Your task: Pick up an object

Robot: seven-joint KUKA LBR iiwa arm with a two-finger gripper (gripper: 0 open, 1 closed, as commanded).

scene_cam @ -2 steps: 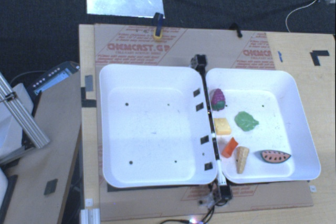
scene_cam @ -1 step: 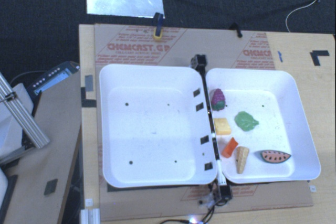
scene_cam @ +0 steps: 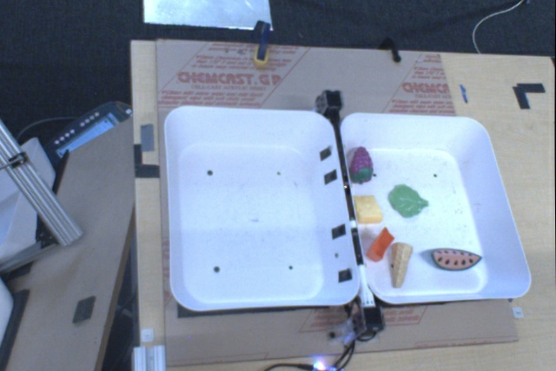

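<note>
End effector state: I cannot tell whether it is apart or together. Two white bins sit side by side on the counter [scene_cam: 486, 82], the left bin [scene_cam: 187, 274] and the right bin [scene_cam: 499, 213], joined along a dark middle seam that carries four small black tabs [scene_cam: 330, 177].

Six objects lie in the right bin, one of each kind, all in its left and near part:
- one purple bumpy piece [scene_cam: 360, 163], close to the seam, its long axis running from the far side toward the near side
- one yellow block [scene_cam: 368, 209], just nearer than the purple piece, roughly square
- one green leafy piece [scene_cam: 407, 201], just right of the yellow block, apart from it
- one orange-red piece [scene_cam: 380, 244], tilted, its long axis running from near-left to far-right
- one tan wedge [scene_cam: 400, 263], just beside the orange-red piece, its long axis far to near, the narrower end toward the near rim
- one watermelon slice [scene_cam: 455, 259], right of the wedge, its long axis lying across the bin
</note>
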